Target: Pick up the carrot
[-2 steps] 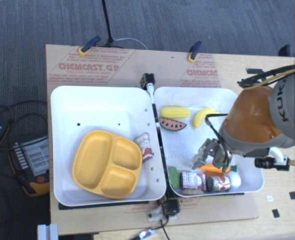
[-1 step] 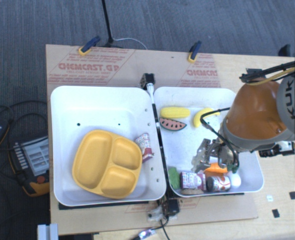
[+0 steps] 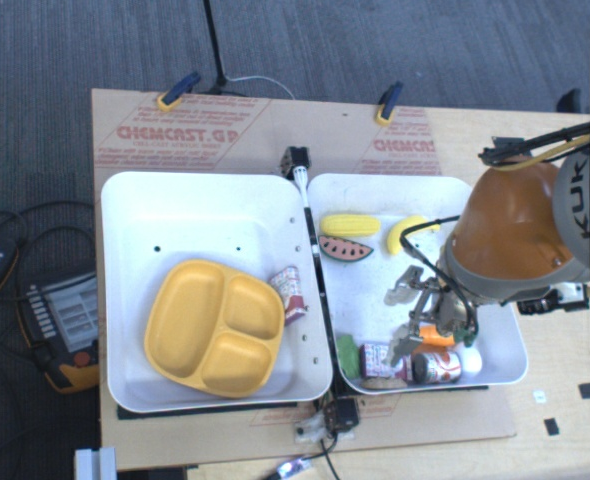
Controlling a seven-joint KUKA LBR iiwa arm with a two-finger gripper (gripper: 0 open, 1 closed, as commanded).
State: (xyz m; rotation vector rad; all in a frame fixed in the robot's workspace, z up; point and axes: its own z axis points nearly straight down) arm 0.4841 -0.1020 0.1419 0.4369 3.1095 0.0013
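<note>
You are seeing the pincer (image 3: pixel 427 320) hanging low in the right bin (image 3: pixel 495 363), directly over the carrot (image 3: pixel 437 337). The carrot is lying near the front wall, just beside a can (image 3: pixel 437 367). I cannot tell how the pincer is standing.

Arm from right, hand (image 3: pixel 427 320) low (wrist bent)

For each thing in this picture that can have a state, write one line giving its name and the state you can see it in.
gripper: down in the right bin, over the carrot.
carrot: lying on the bin floor, partly hidden by the gripper.
can: on its side near the front wall.
yellow tray: right way up, compartments bare.
watermelon slice: lying flat.
corn cob: lying flat.
banana: lying on the bin floor, partly behind the arm.
</note>
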